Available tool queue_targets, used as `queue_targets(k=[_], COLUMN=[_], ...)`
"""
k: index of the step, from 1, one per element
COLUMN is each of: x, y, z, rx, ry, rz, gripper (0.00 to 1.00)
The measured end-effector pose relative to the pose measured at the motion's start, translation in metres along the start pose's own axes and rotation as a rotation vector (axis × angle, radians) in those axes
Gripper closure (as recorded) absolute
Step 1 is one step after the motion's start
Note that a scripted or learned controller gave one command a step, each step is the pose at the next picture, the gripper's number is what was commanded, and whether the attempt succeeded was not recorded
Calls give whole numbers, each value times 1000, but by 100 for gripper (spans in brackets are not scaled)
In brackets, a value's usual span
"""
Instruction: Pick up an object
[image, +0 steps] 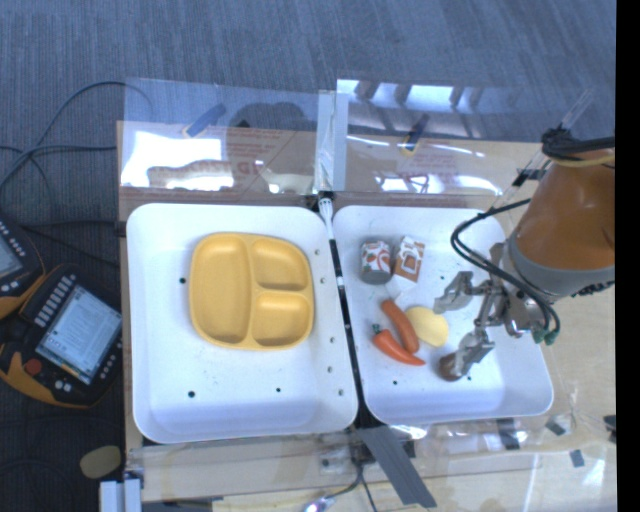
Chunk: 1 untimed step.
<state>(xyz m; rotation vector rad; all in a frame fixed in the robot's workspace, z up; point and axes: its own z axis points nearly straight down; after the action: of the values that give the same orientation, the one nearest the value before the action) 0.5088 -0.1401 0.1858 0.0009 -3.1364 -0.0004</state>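
The right bin (520, 395) holds two orange carrots (398, 332) lying side by side and a pale yellow lemon-like piece (428, 325) touching them on the right. Two small printed packets, a brown and white packet (376, 260) and an orange and white packet (410, 258), stand at the bin's far left. My gripper (461, 324) hangs low over the right bin, just right of the yellow piece. It is open, with one finger (455, 291) toward the far side and the other toward the near side, and nothing between them.
A yellow three-compartment plate (252, 290) lies in the left bin (160, 400). The wall between the bins (342, 320) runs just left of the carrots. Black cables (480, 240) loop off the wrist. A teach pendant (70, 330) sits off the bench at the left.
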Motion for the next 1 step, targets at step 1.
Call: queue_targets(k=[1], x=[-17], y=[36], z=[98], rx=[1], ry=[-8], rz=[483], gripper=[0])
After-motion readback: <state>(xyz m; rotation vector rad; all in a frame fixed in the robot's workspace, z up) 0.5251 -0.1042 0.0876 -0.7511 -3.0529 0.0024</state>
